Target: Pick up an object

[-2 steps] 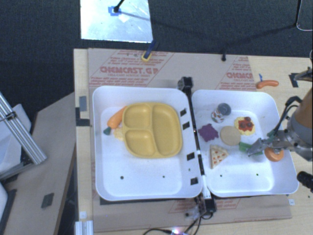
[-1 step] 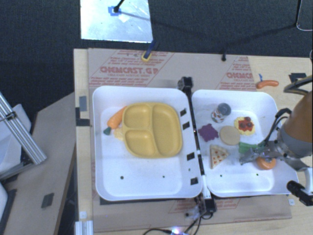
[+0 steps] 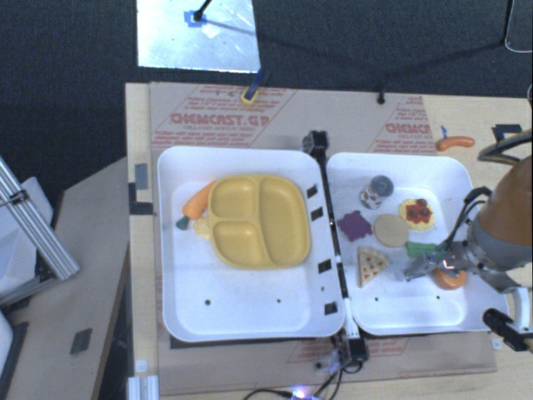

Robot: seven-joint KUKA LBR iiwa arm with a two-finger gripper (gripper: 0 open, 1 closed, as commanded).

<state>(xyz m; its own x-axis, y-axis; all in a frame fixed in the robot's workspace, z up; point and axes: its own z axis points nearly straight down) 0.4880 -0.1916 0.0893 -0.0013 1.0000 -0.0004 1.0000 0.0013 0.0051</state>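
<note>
hand low over right bin, near its right edge, beside orange piece; cannot tell whether released or clenched. green piece just above hand. pizza slice, tan disc, purple piece, small can and yellow round crowded in upper half. open white floor along front edge. left bin: yellow tray centred, carrot at tray's left rim.

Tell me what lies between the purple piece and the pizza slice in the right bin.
Camera view: bare white bin floor between the purple piece and the pizza slice; the tan round piece sits off to the side.
</note>
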